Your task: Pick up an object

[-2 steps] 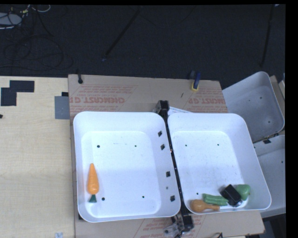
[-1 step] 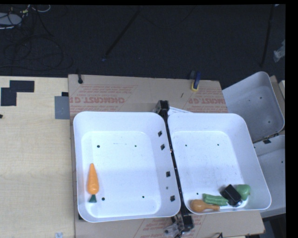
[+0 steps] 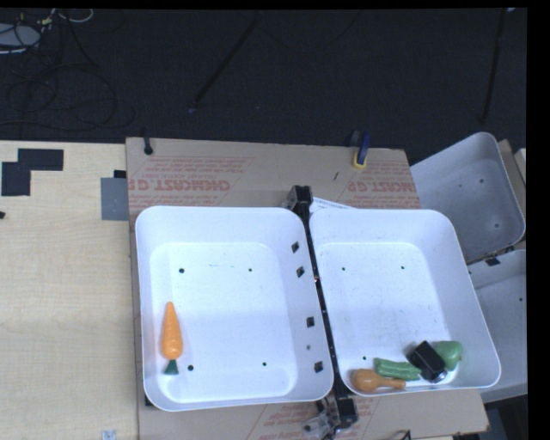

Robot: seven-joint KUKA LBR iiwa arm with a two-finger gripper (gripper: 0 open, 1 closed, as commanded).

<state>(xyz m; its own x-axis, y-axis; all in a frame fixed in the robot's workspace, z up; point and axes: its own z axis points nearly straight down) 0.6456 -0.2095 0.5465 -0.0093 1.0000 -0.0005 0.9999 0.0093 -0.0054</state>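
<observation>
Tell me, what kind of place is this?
Probably a robot lab. Two white bins sit side by side on a bench, holding toy food such as a carrot, and cables trail across the dark floor behind.

I see two white bins side by side. The left bin touches the right bin in the middle. A black clip sits at the far end of the line where they meet. Both bins rest on a brown cardboard sheet with red letters. A blue and yellow clamp grips its far edge. The light wooden bench spreads out to the left, with a grey square and a black shape on it. Thin cables lie far off on the dark floor. A grey metal plate leans on the right.
</observation>
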